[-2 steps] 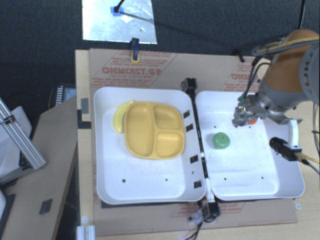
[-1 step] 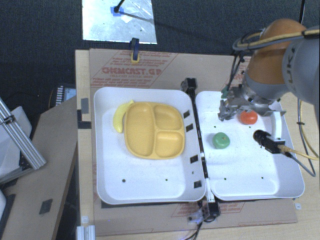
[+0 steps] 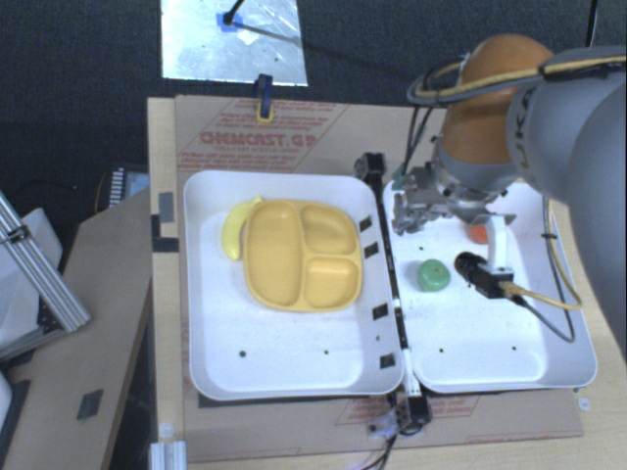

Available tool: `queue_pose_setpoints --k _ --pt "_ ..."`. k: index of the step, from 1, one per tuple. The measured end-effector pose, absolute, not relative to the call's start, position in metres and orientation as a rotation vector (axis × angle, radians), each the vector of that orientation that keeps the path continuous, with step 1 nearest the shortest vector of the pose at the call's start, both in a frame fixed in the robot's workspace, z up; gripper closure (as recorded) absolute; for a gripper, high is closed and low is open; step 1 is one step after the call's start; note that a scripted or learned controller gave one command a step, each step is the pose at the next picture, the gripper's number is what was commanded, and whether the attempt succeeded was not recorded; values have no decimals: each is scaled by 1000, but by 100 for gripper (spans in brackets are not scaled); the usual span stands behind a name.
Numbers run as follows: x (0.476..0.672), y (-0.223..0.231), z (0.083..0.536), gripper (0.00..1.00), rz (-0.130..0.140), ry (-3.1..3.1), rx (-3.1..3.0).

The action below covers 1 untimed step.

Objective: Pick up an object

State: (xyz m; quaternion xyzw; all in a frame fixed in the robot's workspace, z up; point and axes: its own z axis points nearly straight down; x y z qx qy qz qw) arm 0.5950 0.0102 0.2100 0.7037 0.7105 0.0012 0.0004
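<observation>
A small green round object [image 3: 432, 275] lies in the right bin [image 3: 490, 360], near its left wall. Just right of the gripper, a small orange-red object [image 3: 477, 232] peeks out from under the wrist, mostly hidden. My gripper [image 3: 407, 215] hangs low over the back left part of the right bin, above and left of the green object, with nothing visibly in it. In the left bin [image 3: 284, 370] a yellow divided plate [image 3: 299, 255] rests with a yellow banana-shaped piece [image 3: 233, 229] against its left side.
The divider [image 3: 389, 272] between the two bins runs right beside the gripper. The arm covers the back right of the right bin. A cardboard sheet [image 3: 265, 130] lies under the bins, and a silver panel [image 3: 233, 27] sits behind them.
</observation>
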Motion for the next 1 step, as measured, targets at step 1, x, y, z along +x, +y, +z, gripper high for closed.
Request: queue_pose_setpoints --k 1 --pt "608 64 227 100 7 2232 2209"
